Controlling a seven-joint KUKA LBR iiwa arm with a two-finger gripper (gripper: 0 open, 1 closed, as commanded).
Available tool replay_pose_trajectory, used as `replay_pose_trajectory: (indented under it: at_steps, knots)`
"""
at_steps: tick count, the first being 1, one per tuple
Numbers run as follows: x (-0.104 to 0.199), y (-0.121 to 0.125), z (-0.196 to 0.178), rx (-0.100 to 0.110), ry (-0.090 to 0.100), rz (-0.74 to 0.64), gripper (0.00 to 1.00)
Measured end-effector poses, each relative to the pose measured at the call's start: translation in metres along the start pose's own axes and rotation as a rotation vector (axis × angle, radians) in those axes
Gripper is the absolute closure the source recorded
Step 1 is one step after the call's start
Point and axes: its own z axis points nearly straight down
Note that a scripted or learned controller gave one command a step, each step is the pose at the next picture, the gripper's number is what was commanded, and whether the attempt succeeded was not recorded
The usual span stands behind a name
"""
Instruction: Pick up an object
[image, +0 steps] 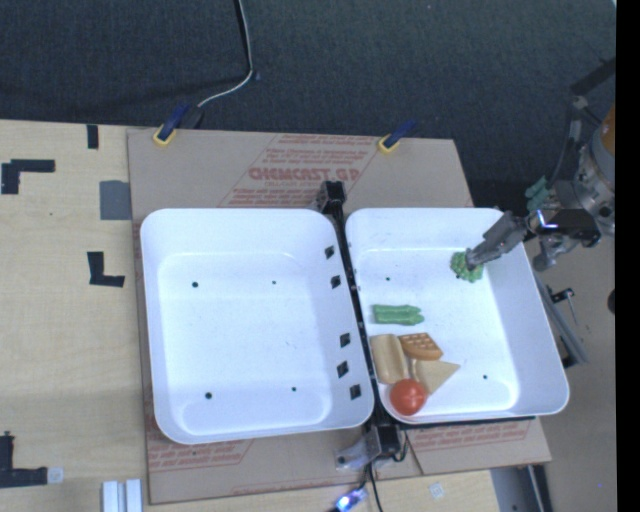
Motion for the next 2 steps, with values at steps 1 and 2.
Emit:
replay_pose_trajectory:
  at_steps: [1,2]
  knots:
    - [0.071,-0.001,0.192,0.017,0.004,-0.010,0.00]
    - [0.156,0.005,0.230,0.010,0.004,-0.015,0.00]
